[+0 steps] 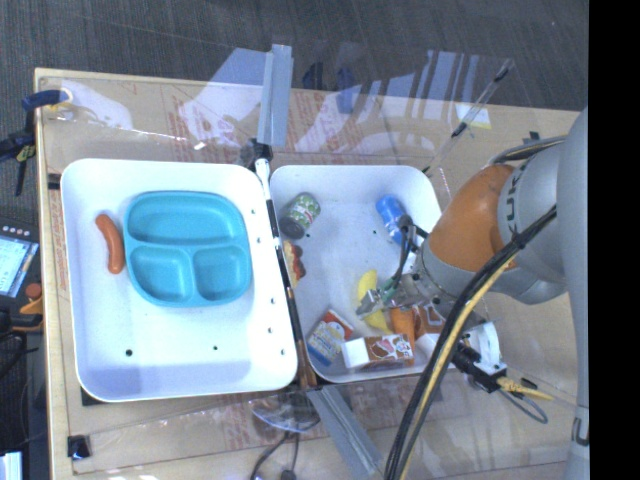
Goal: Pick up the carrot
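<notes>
The carrot (402, 322) is a short orange piece lying near the front right of the right bin (350, 174), beside a yellow banana (368, 290). My gripper (393, 301) reaches down into that bin from the right. Its tip is just above the carrot's upper end and against the banana's right side. The arm's orange band (470, 233) and grey wrist hide the bin's right wall. The gripper's own body hides what lies between it and the carrot.
A green can (302, 211) and a blue bottle (390, 211) lie at the back of the right bin. Snack packets (345, 348) crowd its front edge. The left bin (90, 353) holds a blue divided tray (188, 245) and a sausage (110, 242).
</notes>
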### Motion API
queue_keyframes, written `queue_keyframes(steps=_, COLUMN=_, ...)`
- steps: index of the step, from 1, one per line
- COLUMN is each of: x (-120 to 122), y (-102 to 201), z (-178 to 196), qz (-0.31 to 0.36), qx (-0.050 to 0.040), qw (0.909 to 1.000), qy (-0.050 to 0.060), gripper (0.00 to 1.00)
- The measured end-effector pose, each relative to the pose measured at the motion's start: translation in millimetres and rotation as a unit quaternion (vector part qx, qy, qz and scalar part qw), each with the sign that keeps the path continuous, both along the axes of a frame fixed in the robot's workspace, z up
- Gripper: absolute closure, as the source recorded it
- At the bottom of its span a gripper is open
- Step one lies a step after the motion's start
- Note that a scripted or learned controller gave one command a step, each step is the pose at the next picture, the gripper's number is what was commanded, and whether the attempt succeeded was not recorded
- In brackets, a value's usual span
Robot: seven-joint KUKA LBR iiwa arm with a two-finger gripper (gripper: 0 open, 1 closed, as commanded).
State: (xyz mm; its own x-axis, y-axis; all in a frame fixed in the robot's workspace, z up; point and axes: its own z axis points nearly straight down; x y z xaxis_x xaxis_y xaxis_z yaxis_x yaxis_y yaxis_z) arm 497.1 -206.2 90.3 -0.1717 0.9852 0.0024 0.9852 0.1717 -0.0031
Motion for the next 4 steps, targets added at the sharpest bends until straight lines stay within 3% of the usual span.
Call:
queue_keyframes(steps=1, x=59.4, y=-3.3, z=159.1, qz=-0.109, qx=-0.0008, qw=0.9940, qy=0.000, gripper=1.00)
queue_keyframes(steps=2, x=59.4, y=-3.0, z=158.8, qz=-0.109, qx=-0.0007, qw=0.9940, qy=0.000, gripper=0.00)
queue_keyframes(steps=3, x=44.2, y=19.4, z=33.2, qz=-0.110, qx=-0.0010, qw=0.9939, qy=0.000, gripper=0.00)
queue_keyframes(steps=4, x=-16.3, y=1.0, z=27.3, qz=-0.124, qx=-0.0005, qw=0.9923, qy=0.002, gripper=0.00)
